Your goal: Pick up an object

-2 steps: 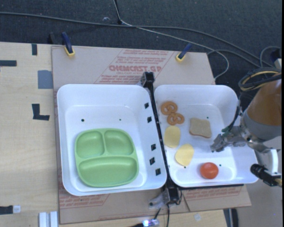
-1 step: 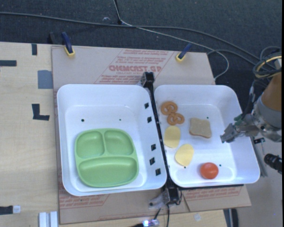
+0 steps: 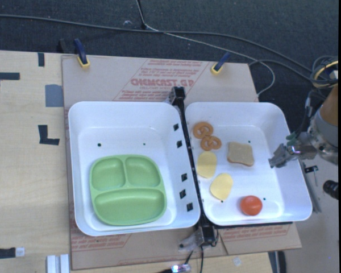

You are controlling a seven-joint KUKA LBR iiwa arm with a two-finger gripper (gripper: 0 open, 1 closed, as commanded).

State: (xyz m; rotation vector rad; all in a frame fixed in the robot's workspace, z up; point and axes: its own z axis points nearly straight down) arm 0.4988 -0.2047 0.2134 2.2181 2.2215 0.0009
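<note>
Reaching in from the right edge of the camera view, the arm (image 3: 329, 121) hangs low over the right rim of the right bin (image 3: 273, 114), its wrist angled leftward. The gripper (image 3: 279, 157) sits just inside that rim; whether it is parted or closed cannot be told, and nothing is seen in its grasp. On the bin floor lie two pretzels (image 3: 206, 136), a slice of bread (image 3: 241, 153), two pale yellow pieces (image 3: 213, 176) and a red tomato (image 3: 251, 205), all apart from the gripper. The left bin (image 3: 79, 118) holds a green divided plate (image 3: 127, 189).
</note>
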